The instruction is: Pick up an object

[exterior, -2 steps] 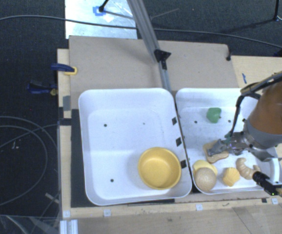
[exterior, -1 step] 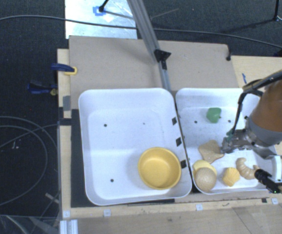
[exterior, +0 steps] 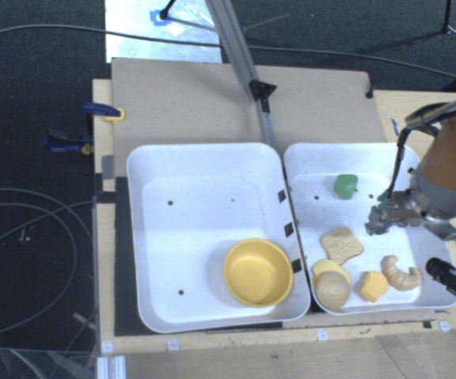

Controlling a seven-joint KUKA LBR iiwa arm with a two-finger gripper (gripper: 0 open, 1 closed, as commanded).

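The right bin [exterior: 307, 168] holds a small green object [exterior: 345, 185] near its back, a tan slice of bread [exterior: 342, 245] in the middle, a round beige and yellow item [exterior: 331, 283] at the front, a small yellow block [exterior: 373, 286] and a curled tan croissant shape [exterior: 401, 274]. My gripper [exterior: 376, 223] hangs over the right bin's right half, just right of the bread slice and above the croissant shape. The wrist hides its fingers. A yellow bowl [exterior: 258, 272] sits in the left bin's front right corner.
The left bin [exterior: 181, 212] lies beside the right one, sharing a clipped middle edge. A grey tripod pole [exterior: 236, 46] slants down to the bins' back junction. Brown board [exterior: 212, 101] lies behind the bins. Cables run across the dark floor at left.
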